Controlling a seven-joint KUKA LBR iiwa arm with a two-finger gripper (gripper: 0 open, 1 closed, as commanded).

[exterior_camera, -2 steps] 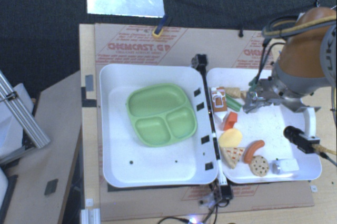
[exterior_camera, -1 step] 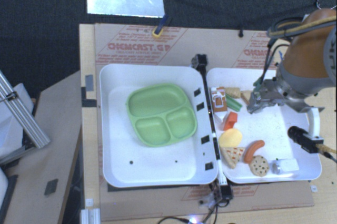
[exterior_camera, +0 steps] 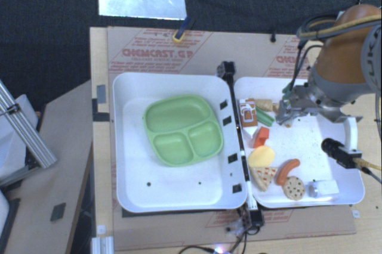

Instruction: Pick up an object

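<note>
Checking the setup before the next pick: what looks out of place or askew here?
Nothing looks spilled or damaged. The green divided plate sits rotated in the left bin, not square to its walls. The toy foods, such as the cookie and sausage, crowd the right bin's near-left side.

pale green tray [exterior_camera: 182, 129], white bins [exterior_camera: 128, 145], orange-banded grey arm [exterior_camera: 346, 50].

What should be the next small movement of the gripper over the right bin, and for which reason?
Probably a short move straight down. The gripper hangs in the right bin, near the green item and the small carton at the bin's upper left. From this view nothing can be seen held in it, so it likely must go lower to reach an object before closing.
</note>
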